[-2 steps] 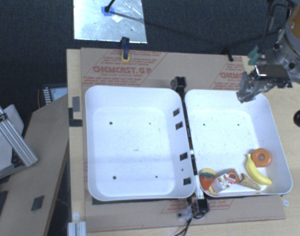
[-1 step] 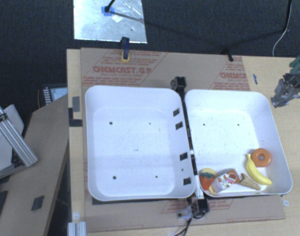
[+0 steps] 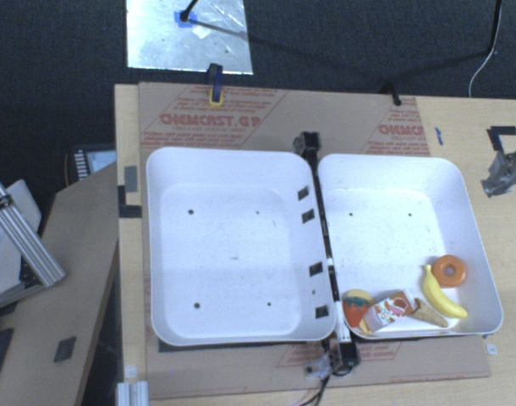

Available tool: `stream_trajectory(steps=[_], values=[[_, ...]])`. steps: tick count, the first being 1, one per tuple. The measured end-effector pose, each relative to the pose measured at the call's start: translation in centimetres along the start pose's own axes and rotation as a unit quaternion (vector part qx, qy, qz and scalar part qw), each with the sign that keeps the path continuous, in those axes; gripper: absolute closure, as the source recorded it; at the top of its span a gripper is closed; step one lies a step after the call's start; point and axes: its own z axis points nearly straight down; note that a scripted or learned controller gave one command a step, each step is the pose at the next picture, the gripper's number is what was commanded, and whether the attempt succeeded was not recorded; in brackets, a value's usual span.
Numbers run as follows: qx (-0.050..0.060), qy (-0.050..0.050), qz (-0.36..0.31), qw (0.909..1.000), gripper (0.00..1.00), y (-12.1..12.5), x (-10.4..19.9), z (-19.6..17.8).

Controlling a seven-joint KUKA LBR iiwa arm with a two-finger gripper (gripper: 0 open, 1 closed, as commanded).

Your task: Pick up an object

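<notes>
Lay clustered in the right bin's [image 3: 461, 184] near corner — banana [image 3: 441, 293], orange ring [image 3: 449, 270] touching it, packet [image 3: 388, 310], round fruit [image 3: 356, 304]. Stood alongside, the left bin [image 3: 165, 176]. Hung at the right edge, beyond both bins — gripper [image 3: 501, 174].

— What colours are the two bins?

— Both the left bin [image 3: 228, 244] and the right bin [image 3: 393, 218] are plain white, with a few small dark dots on their floors and black clips along the seam between them.

— And the things in the right one?

— A yellow banana [image 3: 441, 295], an orange ring-shaped piece [image 3: 449, 270], a red-and-orange round thing [image 3: 355, 305], and a white packet [image 3: 388, 309] printed in red.

— The worktop?

— The worktop [image 3: 89, 252] is pale tan; the sheet under the bins is light brown with faded red lettering. Beyond it lies dark carpet with a shiny silver panel [image 3: 189, 22] carrying a blue mark.

— The end effector?

— The end effector [image 3: 503, 172] looks grey.
</notes>
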Motion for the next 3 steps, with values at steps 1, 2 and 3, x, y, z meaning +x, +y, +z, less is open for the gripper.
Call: stream_trajectory(steps=[1, 2, 3], values=[[-0.003, 0.000, -0.002, 1.0000, 1.00, 1.5, -1.2, -3.5], [-0.001, -0.001, 0.001, 1.0000, 1.00, -0.1, -7.3, -2.2], [-0.003, -0.001, -0.002, 1.0000, 1.00, 0.1, -8.2, -5.6]])
